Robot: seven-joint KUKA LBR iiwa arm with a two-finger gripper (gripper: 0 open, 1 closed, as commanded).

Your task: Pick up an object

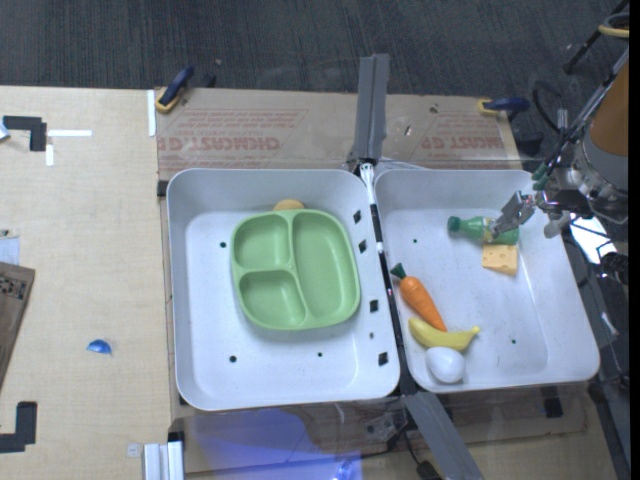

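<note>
In the right bin [560, 298] lie a green bottle-shaped toy [468, 227], a yellow cheese wedge [500, 258], an orange carrot [423, 302], a yellow banana [446, 337] and a white egg [445, 365]. My gripper [514, 215] reaches in from the right. Its tip sits at the right end of the green toy, just above the cheese wedge. The toy still rests on the bin floor.
The left bin [200, 298] holds a green divided plate [296, 268], and a small yellow thing [288, 206] peeks out behind it. A grey divider [372, 118] rises between the bins at the back. Cables and the arm's body crowd the right edge.
</note>
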